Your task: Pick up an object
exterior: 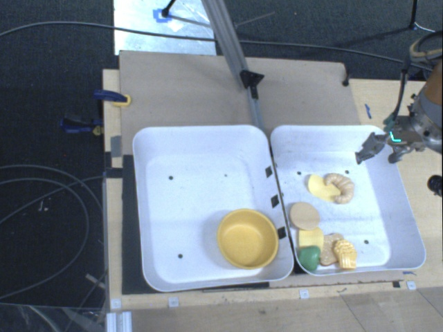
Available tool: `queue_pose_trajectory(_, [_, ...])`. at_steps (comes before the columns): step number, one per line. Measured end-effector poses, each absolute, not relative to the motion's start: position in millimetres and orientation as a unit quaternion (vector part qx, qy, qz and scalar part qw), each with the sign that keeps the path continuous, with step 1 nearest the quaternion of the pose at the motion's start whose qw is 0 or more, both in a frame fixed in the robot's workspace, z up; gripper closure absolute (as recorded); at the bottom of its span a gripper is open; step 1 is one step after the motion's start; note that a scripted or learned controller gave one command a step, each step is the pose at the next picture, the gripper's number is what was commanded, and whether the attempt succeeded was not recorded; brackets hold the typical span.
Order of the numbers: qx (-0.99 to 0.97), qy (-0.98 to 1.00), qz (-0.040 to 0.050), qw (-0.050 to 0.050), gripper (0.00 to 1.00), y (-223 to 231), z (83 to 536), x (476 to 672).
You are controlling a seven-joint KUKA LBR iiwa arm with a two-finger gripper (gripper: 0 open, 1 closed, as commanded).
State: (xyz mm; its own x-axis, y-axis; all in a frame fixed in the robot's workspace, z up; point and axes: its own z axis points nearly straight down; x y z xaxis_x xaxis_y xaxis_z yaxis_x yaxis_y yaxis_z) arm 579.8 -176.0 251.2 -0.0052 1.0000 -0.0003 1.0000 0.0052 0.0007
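Observation:
My gripper [383, 151] hangs over the right bin's far right rim, its two dark fingers spread apart with nothing between them. Below and left of it in the right bin [360, 140] lie a tan croissant-shaped piece [341, 187] on a pale yellow piece [320, 186]. Nearer the front are a beige round disc [304, 216], a yellow block [311, 238], a green piece [309, 256], a brown cookie-like piece [330, 247] and a yellow corn-like piece [345, 254]. A yellow bowl [248, 238] sits in the left bin [180, 158].
A grey metal pole [228, 43] slants down to the seam between the bins. Blue clamps [111, 97] grip the bench's left edge. Cables loop over the dark floor at the left.

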Motion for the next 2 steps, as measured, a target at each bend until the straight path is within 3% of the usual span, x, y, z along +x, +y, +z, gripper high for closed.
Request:
queue_pose_trajectory(1, [0.705, 0.709, 0.0006, 0.001, 0.0, -176, 252, 580.2])
queue_pose_trajectory(2, [0.705, 0.71, -0.0006, -0.001, 0.0, -166, 196, 582.9])
